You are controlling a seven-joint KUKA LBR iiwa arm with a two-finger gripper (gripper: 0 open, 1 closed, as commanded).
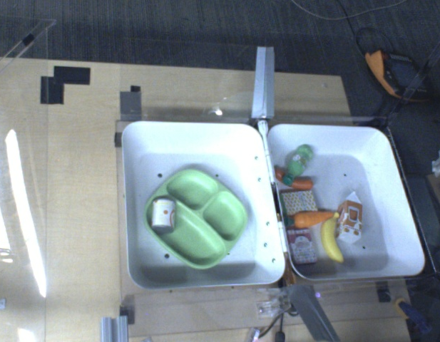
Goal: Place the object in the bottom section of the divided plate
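Observation:
A green divided plate (pixel 205 205) lies in the left white bin (pixel 137 262), turned at a slant. A small silvery can (pixel 162 214) rests at the plate's left edge, on the rim beside the long lower section. The right bin (pixel 391 191) holds several toy foods: a green bottle (pixel 298 159), a carrot (pixel 314 219), a banana (pixel 331 242), a small carton (pixel 350 219), a checked packet (pixel 298 202) and a dark red packet (pixel 302 248).
A metal post (pixel 263 84) stands upright behind the seam between the two bins. Cables and an orange tool (pixel 380 66) lie on the dark floor at the back right. Wooden bench surface (pixel 63 191) extends to the left of the bins.

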